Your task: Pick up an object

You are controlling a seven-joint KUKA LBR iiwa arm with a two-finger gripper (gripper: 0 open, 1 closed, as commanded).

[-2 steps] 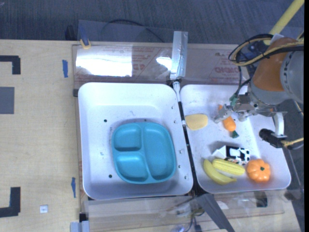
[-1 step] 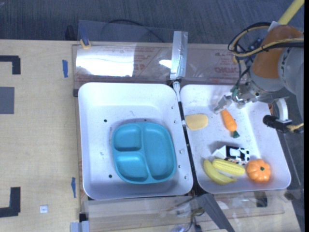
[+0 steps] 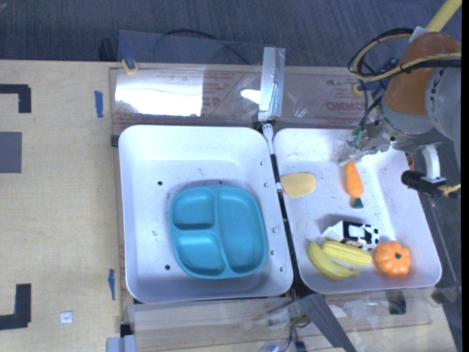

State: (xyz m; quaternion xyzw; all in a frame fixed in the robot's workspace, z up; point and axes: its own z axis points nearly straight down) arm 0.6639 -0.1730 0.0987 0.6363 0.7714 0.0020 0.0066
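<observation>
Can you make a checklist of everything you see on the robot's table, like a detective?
Surface: wooden bench with two white bins, left bin and right bin, side by side.
Job's things: in the right bin, a carrot, a pale yellow piece, bananas, a small pumpkin and a black-and-white toy behind the bananas.
Clutter: blue divided tray in the left bin; blue tape bits on the bench.
Gripper: gripper over the right bin's far corner, just above the carrot; holding nothing that can be seen.
Cables: black and yellow loops on the arm.
Surroundings: clear plastic sheet behind the bins; dark floor beyond.
</observation>
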